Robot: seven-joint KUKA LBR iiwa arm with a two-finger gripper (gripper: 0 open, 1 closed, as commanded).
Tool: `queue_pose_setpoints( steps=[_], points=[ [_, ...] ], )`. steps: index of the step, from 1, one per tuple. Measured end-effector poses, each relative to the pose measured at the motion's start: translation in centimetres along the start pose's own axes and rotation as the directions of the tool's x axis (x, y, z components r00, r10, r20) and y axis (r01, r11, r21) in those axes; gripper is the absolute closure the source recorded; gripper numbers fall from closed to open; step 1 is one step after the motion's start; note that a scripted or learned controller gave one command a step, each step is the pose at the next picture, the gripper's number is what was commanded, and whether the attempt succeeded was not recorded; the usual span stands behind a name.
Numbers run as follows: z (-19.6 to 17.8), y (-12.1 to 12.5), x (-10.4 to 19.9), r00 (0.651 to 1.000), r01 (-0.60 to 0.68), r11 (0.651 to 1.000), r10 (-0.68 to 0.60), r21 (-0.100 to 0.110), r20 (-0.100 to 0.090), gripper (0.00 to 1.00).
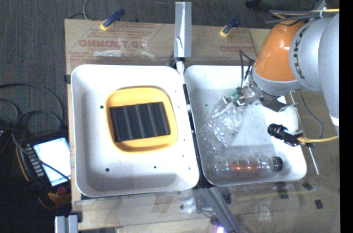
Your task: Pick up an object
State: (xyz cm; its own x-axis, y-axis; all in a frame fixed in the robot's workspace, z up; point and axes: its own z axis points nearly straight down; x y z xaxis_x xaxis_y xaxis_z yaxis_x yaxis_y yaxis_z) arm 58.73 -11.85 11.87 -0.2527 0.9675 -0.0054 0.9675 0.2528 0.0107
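Floor: dark carpet surrounds a cardboard-topped bench [132, 42], with cables and a lit screen at the left.
Camera view, left bin [88, 116]: shallow and white, holding a yellow tray [142, 119] with a dark ribbed insert, lying flat near the middle.
Camera view, right bin [259, 75]: holds a crumpled clear plastic wrapper [223, 124] near its centre and a clear plastic bottle [248, 164] along the near wall.
Arm: the grey and orange arm comes in from the right, its gripper [241, 95] low over the far half of the right bin, just at the wrapper's upper end.
Claw: I cannot tell how it is set; it is too small and hidden under the wrist.
Wrapper, handling: probably very light, soft and crackly, slippery film; a pinch on a bunched fold should hold better than on a flat sheet.
Wrapper, axis: runs diagonally, from near the gripper down toward the bin's inner wall.
Bottle, handling: likely light, stiff, round, prone to roll; best taken across the middle of the body.
Bottle, axis: lies on its side, long axis left to right, dark cap pointing right.
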Motion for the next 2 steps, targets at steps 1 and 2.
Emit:
queue_pose_setpoints(
  steps=[1,2],
  points=[
    [1.4,-0.4,-0.1,0.994,0.111,0.993,-0.111,-0.028,0.020,0.00],
    [1.4,-2.7,0.9,0.995,0.099,0.994,-0.098,-0.035,0.025,0.00]
  ],
)
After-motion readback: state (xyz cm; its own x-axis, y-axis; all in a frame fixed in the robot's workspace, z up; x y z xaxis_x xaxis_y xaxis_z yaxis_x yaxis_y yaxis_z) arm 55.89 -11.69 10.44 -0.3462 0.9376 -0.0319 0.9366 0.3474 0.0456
